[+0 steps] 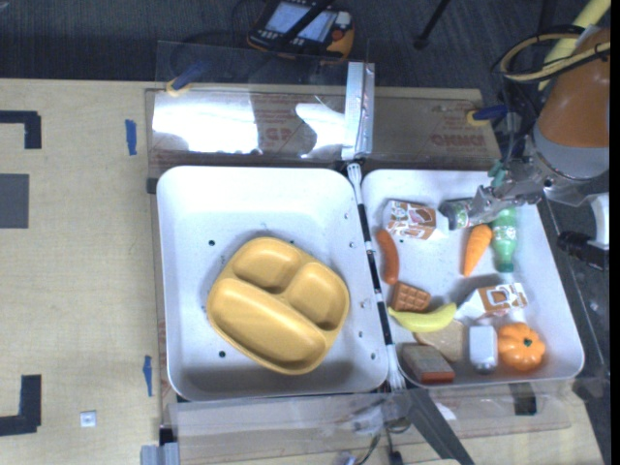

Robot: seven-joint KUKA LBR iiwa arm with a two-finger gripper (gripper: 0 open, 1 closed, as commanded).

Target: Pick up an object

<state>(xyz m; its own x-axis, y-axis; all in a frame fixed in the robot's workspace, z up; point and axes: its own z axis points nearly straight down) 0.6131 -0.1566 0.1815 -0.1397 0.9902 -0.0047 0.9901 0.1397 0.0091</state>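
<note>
Jaws [473,211] hover just above the carrot [475,248] in the right bin [567,289]

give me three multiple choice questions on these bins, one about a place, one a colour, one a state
1. Where does the yellow three-compartment plastic plate lie?
A. left white bin
B. right white bin
C. on the wooden bench

2. What colour is the small toy pumpkin?
A. green
B. orange
C. white

3. How does the toy carrot lie?
A. standing upright on its tip
B. flat on the bin floor
C. lifted above the bin

Answers: 1 A, the plate fills much of the left white bin. 2 B, it is orange with a dark stem, in the right white bin. 3 B, it rests on the bin floor just below the claw, beside a green toy bottle.
</note>
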